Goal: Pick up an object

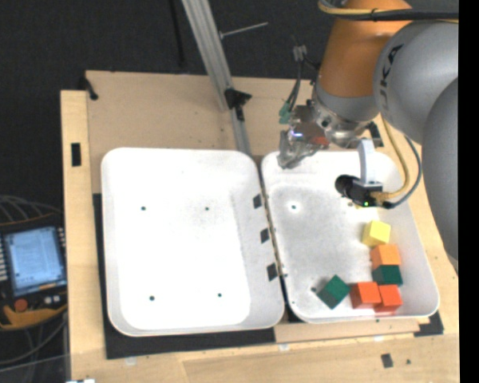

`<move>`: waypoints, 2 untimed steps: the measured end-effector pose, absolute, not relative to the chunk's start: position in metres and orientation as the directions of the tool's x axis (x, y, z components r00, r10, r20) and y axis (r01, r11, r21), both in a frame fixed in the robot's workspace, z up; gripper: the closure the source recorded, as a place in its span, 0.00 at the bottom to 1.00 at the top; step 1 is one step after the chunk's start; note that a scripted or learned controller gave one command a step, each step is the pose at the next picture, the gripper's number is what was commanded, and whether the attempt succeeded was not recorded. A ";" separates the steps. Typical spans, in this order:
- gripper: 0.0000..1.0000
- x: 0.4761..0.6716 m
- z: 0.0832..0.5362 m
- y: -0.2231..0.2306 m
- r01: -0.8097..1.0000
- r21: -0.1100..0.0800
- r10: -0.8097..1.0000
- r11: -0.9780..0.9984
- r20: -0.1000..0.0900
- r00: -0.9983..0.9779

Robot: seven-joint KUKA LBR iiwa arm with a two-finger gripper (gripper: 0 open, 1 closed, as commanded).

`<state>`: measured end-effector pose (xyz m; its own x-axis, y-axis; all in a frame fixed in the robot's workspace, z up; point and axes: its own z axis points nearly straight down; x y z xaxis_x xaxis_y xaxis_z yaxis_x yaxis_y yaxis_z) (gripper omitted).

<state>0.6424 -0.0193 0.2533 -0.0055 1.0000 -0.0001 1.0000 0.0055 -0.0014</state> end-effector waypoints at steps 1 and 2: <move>1.00 0.635 0.259 0.037 1.000 -0.001 1.000 0.008 0.002 -0.008; 1.00 0.630 0.259 0.086 1.000 -0.001 1.000 0.007 0.001 -0.007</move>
